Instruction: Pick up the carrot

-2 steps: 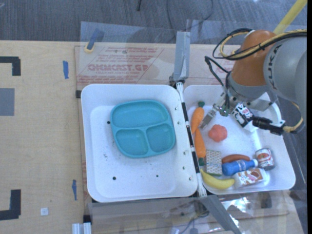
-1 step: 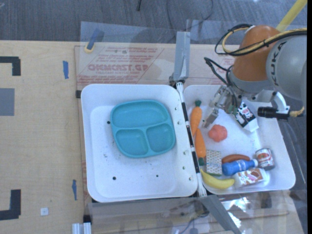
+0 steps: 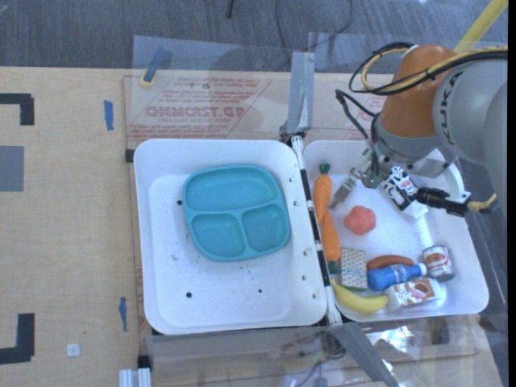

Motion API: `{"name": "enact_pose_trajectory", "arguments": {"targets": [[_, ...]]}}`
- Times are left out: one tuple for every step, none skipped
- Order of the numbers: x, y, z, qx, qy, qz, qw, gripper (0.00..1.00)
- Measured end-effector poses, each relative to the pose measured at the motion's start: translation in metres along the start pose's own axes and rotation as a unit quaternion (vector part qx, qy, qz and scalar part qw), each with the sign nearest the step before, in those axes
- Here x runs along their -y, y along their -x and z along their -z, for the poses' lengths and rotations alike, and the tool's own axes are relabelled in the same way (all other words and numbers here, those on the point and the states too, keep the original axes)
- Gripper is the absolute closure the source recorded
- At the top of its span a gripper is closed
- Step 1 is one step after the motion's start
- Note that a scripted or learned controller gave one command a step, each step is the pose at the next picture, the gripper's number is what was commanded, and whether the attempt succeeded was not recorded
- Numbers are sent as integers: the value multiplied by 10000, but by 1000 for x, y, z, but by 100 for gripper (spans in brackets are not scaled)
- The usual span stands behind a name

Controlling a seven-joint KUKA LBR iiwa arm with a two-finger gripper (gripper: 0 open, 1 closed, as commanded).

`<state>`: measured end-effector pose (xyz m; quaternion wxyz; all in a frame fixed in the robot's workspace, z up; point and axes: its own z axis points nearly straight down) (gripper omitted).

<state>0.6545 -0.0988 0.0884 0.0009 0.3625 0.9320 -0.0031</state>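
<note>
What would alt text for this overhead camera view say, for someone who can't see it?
A grey robot arm's end effector hovers just right of a carrot lying along the right bin's left wall, among toy foods including a banana. The left bin holds a blue divided plate.

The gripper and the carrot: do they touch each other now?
Apart. The camera view shows bare white bin floor between the gripper and the carrot, which lies along the right bin's left wall.
</note>
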Motion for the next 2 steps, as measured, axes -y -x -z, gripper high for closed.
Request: {"name": "enact_pose_trajectory", "arguments": {"targets": [[-1, 5, 0, -8, 2, 1022, 9948, 0], [72, -88, 1, 14, 52, 1374, 9905, 0]]}}
